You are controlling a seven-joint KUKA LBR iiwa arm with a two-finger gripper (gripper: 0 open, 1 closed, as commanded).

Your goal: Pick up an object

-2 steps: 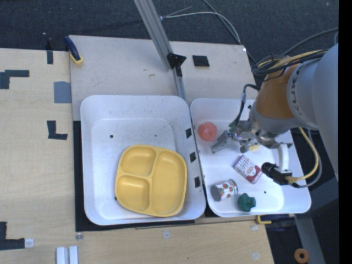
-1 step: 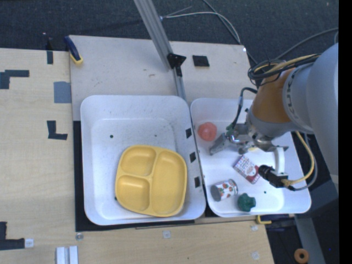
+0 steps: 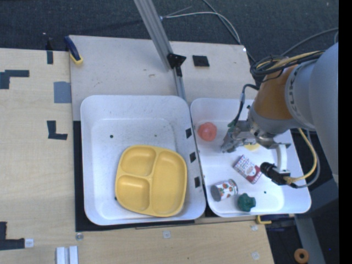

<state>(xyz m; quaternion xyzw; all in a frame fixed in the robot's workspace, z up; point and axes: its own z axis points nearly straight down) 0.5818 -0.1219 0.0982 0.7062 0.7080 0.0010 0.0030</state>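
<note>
Grey gripper [image 3: 231, 142] hangs over your right bin [image 3: 217, 108] — grip unreadable — pink ball [image 3: 207, 131] beside, red packet [image 3: 247, 169] below.

a robotics lab: a taped plywood counter [image 3: 33, 164] with two white bins [image 3: 91, 114], loose cables [image 3: 209, 12], and an industrial arm [image 3: 286, 95].

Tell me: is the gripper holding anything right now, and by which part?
Cannot be told. The gripper is low in the right bin, between the pink ball and red packet.
</note>
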